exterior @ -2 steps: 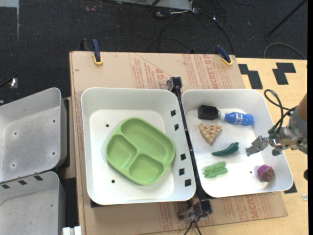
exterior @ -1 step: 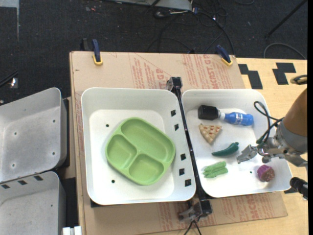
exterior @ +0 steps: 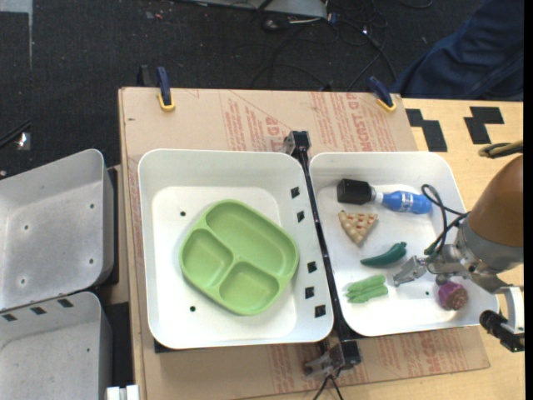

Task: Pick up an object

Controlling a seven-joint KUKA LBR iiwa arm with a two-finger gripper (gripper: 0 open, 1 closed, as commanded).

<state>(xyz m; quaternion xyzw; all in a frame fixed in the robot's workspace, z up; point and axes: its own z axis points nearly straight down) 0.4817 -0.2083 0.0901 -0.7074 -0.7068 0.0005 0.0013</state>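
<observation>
The right bin (exterior: 441,173) holds several small things. At the back lies a black block (exterior: 354,192) beside a blue bottle (exterior: 405,201). A pizza-slice toy (exterior: 357,224) lies below them. A dark green pepper (exterior: 384,255) and a light green pod (exterior: 367,288) lie near the middle, and a purple ball (exterior: 452,295) sits at the front right. My gripper (exterior: 405,271) reaches in from the right, low over the bin floor. It is just right of the pepper and the pod and left of the ball, and nothing shows in it.
The left bin (exterior: 158,248) holds a green divided plate (exterior: 239,257). The arm's orange band (exterior: 504,211) and grey wrist hang over the right bin's right rim, with black cables looping near the bottle. A white tray (exterior: 50,215) lies off the bench at far left.
</observation>
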